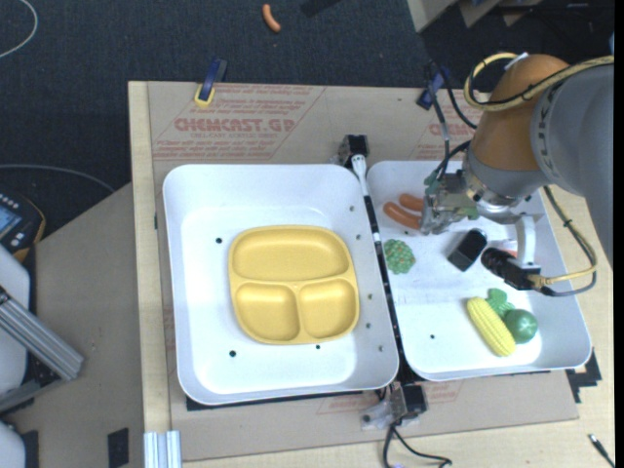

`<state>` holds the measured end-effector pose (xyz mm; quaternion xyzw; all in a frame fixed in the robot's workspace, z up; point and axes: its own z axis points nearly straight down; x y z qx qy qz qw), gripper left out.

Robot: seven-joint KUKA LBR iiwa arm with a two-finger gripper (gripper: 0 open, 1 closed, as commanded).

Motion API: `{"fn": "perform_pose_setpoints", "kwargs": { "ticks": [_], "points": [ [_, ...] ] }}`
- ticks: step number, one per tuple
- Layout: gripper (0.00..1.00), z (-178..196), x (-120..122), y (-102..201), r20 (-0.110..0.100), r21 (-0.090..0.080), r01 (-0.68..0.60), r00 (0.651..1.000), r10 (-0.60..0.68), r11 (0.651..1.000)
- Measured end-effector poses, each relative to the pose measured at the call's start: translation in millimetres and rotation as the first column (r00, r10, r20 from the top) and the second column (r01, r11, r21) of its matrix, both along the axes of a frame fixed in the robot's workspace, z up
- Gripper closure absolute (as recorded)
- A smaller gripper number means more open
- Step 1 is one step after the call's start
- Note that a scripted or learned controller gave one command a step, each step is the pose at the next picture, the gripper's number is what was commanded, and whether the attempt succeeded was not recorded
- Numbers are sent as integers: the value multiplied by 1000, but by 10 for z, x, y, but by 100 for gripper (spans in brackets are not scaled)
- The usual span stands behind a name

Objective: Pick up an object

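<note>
Nearest the camera in the right bin [546,357] lie the corn [490,326] and, touching its far side, a green pepper [517,322], both toward the front right corner. Farther back, the tool [436,213] hangs low over the bin's rear left part, and whether it is released or clenched cannot be told, since the wrist hides it from this slanted view. A sausage [404,210] lies just to the tool's left, touching or nearly so, with its long axis running left to right across the bin, so it is likely the thing nearest to hand; nothing can be seen gripped. Green broccoli [398,255] sits just in front of the sausage, near the wall shared with the left bin [185,261], which holds a yellow tray [292,283]. For a pick, the tool would need a small shift leftward and a closing line set across the sausage's length; the corn and pepper lie well apart, down toward the front
</note>
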<state>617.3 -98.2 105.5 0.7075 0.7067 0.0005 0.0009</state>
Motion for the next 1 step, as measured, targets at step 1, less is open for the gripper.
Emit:
{"fn": "perform_pose_setpoints", "kwargs": {
  "ticks": [1],
  "points": [
    [100, 506, -80, -29, 5, -1, 0, 1000, 0, 1000]
  ]
}}
